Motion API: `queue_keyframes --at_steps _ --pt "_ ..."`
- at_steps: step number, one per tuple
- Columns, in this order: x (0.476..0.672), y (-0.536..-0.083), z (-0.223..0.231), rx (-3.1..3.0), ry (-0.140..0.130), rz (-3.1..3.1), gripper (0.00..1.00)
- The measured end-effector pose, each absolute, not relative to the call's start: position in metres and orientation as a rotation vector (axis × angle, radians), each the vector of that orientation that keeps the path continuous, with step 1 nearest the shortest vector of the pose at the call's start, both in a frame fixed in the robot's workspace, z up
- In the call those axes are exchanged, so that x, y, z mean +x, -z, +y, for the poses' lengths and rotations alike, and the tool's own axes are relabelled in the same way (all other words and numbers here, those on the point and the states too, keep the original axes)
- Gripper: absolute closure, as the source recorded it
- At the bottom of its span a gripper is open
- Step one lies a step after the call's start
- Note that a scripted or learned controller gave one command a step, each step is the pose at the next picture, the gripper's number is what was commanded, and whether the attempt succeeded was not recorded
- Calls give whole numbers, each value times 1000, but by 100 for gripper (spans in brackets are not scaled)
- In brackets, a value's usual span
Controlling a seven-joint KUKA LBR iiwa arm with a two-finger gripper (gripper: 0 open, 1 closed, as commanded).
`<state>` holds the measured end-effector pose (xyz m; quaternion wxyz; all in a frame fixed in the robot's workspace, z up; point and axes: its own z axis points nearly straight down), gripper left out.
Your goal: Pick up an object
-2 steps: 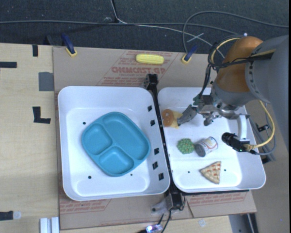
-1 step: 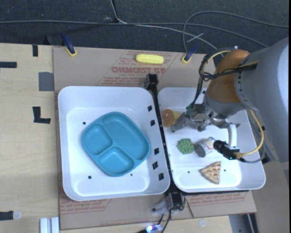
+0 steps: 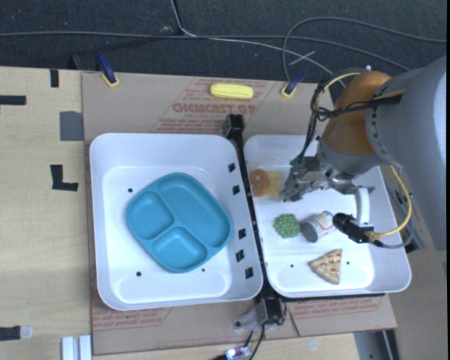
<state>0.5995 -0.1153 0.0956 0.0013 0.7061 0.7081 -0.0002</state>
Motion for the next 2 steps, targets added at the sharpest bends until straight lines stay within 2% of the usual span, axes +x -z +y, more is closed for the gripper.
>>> queue_keyframes --at_steps 1,2 --pt "600 -139 -109 2218 -3 2222 100" --pt "609 -199 -108 2217 -4 2221 100"
